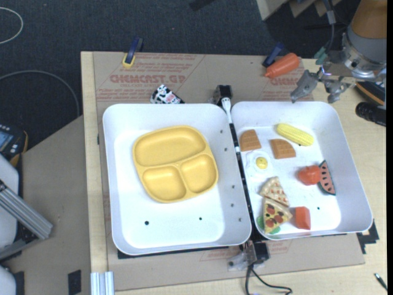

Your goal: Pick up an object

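The pincer (319,86) hung spread and empty above the right bin's (351,165) far rim. A drop there would probably strike the rim, missing the corn (295,134).

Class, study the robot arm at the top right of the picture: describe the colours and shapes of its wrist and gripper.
The arm's wrist is a rounded grey metal collar below a broad orange band. The grey two-finger gripper ends in short, dark-tipped metal fingers. Dark cables run down beside it.

Red letters on the brown board (184,72) behind the bins: "CHEMCAST GP". Smaller print too tiny to read.
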{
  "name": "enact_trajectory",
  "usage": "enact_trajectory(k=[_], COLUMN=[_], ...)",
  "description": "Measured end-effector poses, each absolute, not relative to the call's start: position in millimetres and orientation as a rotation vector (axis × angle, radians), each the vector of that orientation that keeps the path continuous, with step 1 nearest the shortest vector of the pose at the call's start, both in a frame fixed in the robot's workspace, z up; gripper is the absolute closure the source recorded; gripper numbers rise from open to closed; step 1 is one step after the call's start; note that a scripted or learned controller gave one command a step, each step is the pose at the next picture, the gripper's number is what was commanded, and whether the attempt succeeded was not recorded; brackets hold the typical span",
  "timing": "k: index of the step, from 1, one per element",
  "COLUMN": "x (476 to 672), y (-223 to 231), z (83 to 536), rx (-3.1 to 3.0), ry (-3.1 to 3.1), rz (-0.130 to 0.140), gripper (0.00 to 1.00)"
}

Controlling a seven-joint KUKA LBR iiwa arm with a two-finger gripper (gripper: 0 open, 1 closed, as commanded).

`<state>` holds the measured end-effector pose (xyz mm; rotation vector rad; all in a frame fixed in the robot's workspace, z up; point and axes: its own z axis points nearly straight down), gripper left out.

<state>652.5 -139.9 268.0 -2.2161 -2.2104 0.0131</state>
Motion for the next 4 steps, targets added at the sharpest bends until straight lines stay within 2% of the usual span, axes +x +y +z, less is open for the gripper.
enact_trajectory(k=[1, 3, 4], x=[654.6, 658.4, 649.3], y=[-140, -152, -147], z=[276, 180, 121], rx=[-2.221, -2.219, -2.217], ry=[-2.221, -2.217, -2.217], rz=[0.001, 0.005, 0.007], gripper=[0.0, 0.0, 0.0])
